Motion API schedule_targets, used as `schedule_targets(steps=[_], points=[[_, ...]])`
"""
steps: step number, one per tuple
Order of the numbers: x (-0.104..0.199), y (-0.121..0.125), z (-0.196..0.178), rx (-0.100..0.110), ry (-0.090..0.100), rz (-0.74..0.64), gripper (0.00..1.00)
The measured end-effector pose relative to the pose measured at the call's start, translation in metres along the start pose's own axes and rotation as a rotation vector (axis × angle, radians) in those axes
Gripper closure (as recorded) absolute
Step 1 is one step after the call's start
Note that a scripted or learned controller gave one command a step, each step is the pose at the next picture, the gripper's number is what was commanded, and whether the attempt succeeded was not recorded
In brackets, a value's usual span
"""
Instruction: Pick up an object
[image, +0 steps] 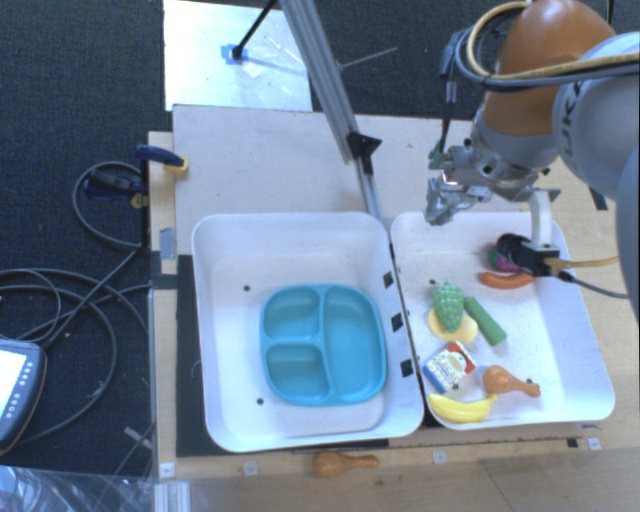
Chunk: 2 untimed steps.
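While the arm (560, 90) reaches in from the right, its gripper (445, 203) hangs above the right bin's (580, 330) far-left corner. I cannot tell its state. Toy foods (465, 315) lie along the bin's near side.

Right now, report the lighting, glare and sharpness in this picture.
Camera view: even, soft light with faint shadows; the white bins look bright but not washed out; the blue tray and toy food are fairly sharp; the end effector looks slightly soft, its fingers unclear.
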<state>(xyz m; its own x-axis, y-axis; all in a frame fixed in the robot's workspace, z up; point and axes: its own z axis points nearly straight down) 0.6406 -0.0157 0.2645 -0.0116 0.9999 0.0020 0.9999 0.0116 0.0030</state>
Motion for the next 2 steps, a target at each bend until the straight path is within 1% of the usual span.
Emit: schedule_targets(steps=[1,2], points=[[0.042,0.017,0.005,0.0,-0.001,0.002,1.0],[0.087,0.031,0.025,0.001,-0.001,0.002,1.0]])
